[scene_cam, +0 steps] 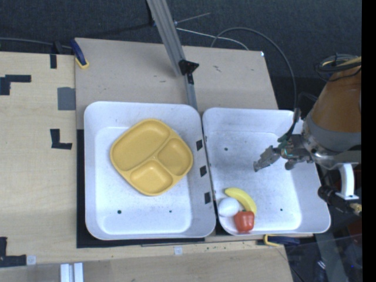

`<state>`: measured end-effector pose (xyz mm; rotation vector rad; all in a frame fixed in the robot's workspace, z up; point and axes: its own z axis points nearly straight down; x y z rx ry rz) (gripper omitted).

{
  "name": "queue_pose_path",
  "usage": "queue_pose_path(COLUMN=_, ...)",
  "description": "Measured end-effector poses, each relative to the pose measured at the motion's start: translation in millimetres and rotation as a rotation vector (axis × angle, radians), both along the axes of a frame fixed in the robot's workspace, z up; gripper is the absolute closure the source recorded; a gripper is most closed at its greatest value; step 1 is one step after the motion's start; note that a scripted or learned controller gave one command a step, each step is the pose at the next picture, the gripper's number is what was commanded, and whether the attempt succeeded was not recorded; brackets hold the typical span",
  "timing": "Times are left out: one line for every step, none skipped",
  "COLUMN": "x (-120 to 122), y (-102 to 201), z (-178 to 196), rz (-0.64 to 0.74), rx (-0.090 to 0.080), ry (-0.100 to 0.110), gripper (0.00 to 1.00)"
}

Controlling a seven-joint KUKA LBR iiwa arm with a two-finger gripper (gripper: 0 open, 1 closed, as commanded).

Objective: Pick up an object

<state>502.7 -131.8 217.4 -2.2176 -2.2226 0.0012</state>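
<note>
Two white bins [94, 157]: gripper [262, 160], jaw state unclear, hovers far from banana [242, 197]; descent here would grab nothing.

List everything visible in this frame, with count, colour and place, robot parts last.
bins: 2, white, side by side on the bench
divided plate: 1, yellow, three compartments, in the left bin
banana: 1, yellow, right bin, near front left corner
egg-shaped object: 1, white, beside the banana at that corner
red fruit or vegetable: 1, red, just in front of the banana
metal pole: 1, grey, slanting from the top down to the bins' junction
clamps: 2, yellow and blue, on the board's edges
arm: 1, grey with orange band, at right
gripper: 1, dark, over the right bin's middle
</note>
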Motion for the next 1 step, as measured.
queue_pose_path(x=0.0, y=-0.1, z=0.1, rz=0.0, rx=0.0, ry=0.0, gripper=0.0)
